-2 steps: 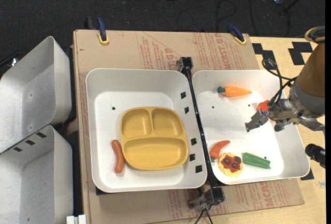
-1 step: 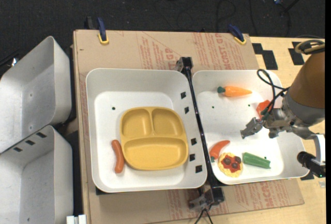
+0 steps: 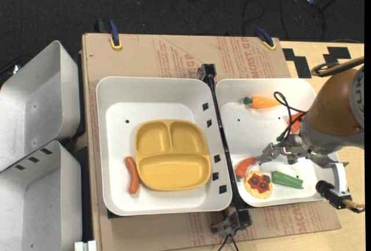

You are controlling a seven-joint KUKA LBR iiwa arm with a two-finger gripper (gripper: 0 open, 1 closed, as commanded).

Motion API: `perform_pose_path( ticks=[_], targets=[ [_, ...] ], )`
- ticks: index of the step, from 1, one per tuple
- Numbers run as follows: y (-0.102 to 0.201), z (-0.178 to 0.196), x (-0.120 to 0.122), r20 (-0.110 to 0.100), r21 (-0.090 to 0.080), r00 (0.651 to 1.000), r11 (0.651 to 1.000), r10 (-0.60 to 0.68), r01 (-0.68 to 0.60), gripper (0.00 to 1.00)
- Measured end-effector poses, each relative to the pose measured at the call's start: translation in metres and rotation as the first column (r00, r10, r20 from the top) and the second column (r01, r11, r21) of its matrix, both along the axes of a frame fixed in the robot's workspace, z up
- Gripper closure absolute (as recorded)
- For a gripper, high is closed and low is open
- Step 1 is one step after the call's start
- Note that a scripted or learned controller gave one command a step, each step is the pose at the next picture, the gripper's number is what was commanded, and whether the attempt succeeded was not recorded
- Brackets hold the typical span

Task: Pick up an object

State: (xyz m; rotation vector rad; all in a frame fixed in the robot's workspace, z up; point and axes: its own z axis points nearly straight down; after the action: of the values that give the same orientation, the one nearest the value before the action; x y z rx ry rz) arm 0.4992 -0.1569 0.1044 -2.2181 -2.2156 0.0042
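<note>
Pizza slice [image 3: 258, 184] and green pc [image 3: 288, 179] lay just below your gripper [image 3: 277, 152]; fingers' state: cannot tell. Nothing lifted yet; you had pick still to do.

A cardboard-topped bench [image 3: 151, 53] bears two white bins [image 3: 110, 128] side by side.

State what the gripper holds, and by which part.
Nothing shows between the fingers of the gripper; it hangs over the right bin, above the pizza.
</note>
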Motion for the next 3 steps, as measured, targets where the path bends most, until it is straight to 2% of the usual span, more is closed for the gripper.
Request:
perform_pose_path(
  ticks=[1, 3],
  targets=[
    [-0.001, 0.014, 0.002, 0.007, -0.003, 1.000, 1.000, -0.002, 0.002, 1.00],
    [0.010, 0.103, 0.006, 0.012, -0.005, 1.000, 1.000, 0.005, -0.005, 1.00]
  ],
)
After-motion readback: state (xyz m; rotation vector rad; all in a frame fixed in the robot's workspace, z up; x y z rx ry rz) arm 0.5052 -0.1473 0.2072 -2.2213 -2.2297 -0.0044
